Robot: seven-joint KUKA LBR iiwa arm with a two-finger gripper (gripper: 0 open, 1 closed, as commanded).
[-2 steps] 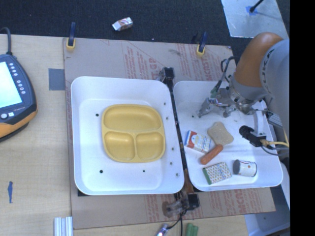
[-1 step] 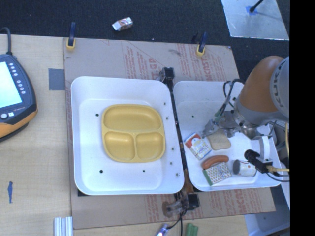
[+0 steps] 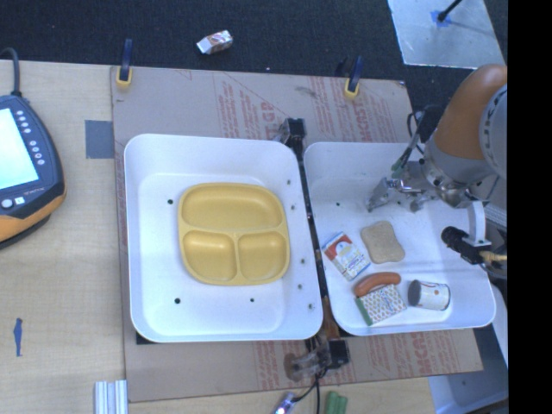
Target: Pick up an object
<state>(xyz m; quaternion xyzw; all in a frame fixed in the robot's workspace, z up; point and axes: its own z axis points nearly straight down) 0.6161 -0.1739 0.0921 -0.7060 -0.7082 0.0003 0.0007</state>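
Right, 2 shallow white plastic bins sit side by side on the brown cardboard sheet [image 3: 259, 102]: the left bin [image 3: 147, 231] carries 1 yellow 3-compartment plastic tray [image 3: 233, 231], and the right bin [image 3: 345, 166] carries 5 small things, all gathered in its near half. There is 1 tan slice of toy bread [image 3: 382, 241], 1 small white carton with a red and blue print [image 3: 346, 256] just left of it, 1 red toy sausage [image 3: 377, 283] below those, 1 green-edged patterned packet [image 3: 380, 304] touching the sausage's underside, and 1 small white cup lying on its side with a dark opening [image 3: 429, 295] at the near right corner.

The bread slice is a rounded rectangle, flat and matt, lying clear of the carton and the sausage with white bin floor showing all round it.

The grey metal 2-finger gripper [image 3: 377, 200] hangs over the far half of the right bin, up and left of the bread, nothing between its fingers; whether they are spread or closed I cannot tell from here. The far half of that bin is bare floor, so there is open room there. The carton sits close to the dividing wall between the bins, and the cup close to the right wall
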